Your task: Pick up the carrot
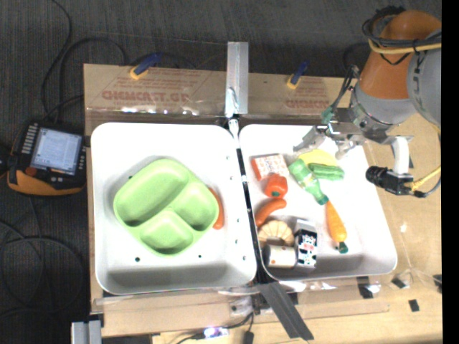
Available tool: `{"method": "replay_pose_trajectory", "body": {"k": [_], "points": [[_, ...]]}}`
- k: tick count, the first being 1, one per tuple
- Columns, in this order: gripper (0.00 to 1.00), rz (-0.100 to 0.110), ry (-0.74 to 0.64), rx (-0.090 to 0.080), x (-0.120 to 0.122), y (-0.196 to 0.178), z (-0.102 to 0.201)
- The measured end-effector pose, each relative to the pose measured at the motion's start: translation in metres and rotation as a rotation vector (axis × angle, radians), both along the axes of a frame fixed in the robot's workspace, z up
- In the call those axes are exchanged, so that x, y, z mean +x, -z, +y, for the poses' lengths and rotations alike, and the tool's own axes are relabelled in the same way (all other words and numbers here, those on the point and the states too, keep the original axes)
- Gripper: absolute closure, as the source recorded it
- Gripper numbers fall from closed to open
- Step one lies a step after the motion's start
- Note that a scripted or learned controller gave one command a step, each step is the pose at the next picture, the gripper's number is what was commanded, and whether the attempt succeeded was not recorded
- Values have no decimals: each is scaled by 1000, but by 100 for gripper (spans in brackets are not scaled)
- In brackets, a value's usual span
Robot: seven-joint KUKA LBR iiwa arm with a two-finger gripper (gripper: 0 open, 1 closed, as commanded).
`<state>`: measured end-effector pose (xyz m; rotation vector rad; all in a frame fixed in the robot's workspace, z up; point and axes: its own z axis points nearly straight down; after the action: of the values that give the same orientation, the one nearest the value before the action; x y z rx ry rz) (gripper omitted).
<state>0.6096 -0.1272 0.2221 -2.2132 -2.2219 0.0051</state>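
The carrot (336, 223) is orange with a small green tip and lies lengthwise near the right wall of the right bin (373, 213). My gripper (327, 143) hangs over the far end of that bin, well behind the carrot. Its fingers (309, 141) are spread open with nothing between them. Just below the gripper lies a yellow and green toy (324, 168).
Beside the carrot are a green bottle (305, 177), a red pepper (275, 185), an orange chili (269, 209), a bread roll (276, 229), a milk carton (306, 244) and a small card box (268, 165). The left bin holds a green divided plate (166, 205).
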Motion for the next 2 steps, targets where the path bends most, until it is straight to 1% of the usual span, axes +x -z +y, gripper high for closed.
{"method": "replay_pose_trajectory", "body": {"k": [1,2], "points": [[0,1,17,-1,-64,66,-43],[0,-12,-262,6,-91,135,-81]]}}
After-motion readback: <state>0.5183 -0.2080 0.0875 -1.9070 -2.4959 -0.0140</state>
